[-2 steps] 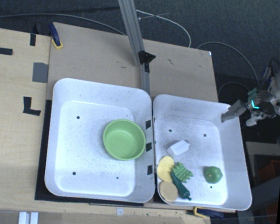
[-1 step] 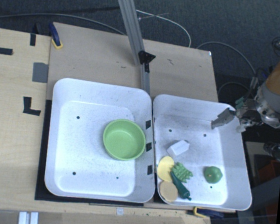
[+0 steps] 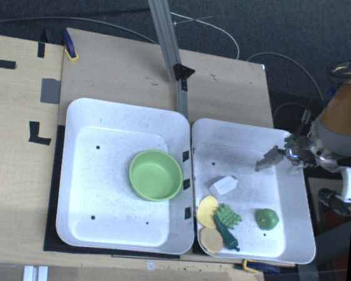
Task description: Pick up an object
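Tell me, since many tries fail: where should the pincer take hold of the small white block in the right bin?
Grip the white block across its short sides, coming straight down from above. It lies flat and alone on the bin floor, apart from the yellow pieces, so both flanks look free. The pincer is up and to its right.

The 2 white bins (image 3: 89,120) look like smooth, slightly glossy plastic with fine dark speckling. The green bowl (image 3: 155,175) in the left bin looks matt plastic. The bench (image 3: 11,149) shows pale, matt wood grain. A far pole (image 3: 166,32) looks like brushed metal.
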`<state>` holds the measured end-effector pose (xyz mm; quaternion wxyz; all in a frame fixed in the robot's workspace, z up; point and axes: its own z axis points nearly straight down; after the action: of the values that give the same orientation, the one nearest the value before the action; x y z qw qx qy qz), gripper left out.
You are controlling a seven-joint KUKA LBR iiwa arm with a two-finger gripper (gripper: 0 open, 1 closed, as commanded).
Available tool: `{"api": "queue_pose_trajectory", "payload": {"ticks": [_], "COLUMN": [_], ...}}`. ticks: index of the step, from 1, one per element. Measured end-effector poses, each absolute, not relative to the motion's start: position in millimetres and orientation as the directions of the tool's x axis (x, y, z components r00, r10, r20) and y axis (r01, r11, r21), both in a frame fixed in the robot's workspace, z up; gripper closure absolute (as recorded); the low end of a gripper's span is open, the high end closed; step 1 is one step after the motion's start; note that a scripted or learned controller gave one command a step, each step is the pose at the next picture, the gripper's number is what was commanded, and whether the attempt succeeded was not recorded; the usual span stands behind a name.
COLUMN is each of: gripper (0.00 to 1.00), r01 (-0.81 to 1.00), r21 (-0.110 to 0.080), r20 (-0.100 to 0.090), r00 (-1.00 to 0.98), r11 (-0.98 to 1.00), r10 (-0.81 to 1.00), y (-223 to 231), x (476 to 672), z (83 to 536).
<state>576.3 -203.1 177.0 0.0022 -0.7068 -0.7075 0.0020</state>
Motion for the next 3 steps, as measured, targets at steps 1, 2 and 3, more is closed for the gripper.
{"api": "queue_pose_trajectory", "payload": {"ticks": [1,2,3], "gripper": [0.00,1.00,1.00], "r01": [1.000,1.000,1.000], "r21": [-0.009,-0.003,0.002], "r20": [0.002,0.001,-0.001], "r00": [-0.001,-0.003,-0.001], "r11": [0.001,0.003,0.001], "r10": [1.000,1.000,1.000], "y": [-198,-198,-198], "x": [571.9,573.8,570.9], "z": [113,127,169]}}
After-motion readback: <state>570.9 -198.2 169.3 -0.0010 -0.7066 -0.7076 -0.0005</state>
